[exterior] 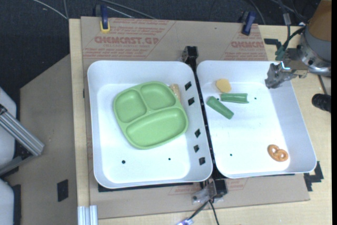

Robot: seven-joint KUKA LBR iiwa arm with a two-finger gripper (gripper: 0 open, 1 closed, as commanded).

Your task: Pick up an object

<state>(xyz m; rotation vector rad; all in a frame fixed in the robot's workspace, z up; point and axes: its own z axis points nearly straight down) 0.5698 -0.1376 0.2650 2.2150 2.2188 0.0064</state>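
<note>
We see a green divided plate [150, 115] in the left bin [102, 129]. In the right bin [295, 113] lie a yellow piece [223, 85], two green sticks [219, 107] [234, 97] and a pretzel [277, 153]. The gripper [274, 77] hangs over that bin's far right rim; we cannot tell its state.

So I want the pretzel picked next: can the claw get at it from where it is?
Probably yes. The small brown pretzel lies alone near the right white bin's front corner, nothing over it; the claw sits above that bin's far right edge.
</note>
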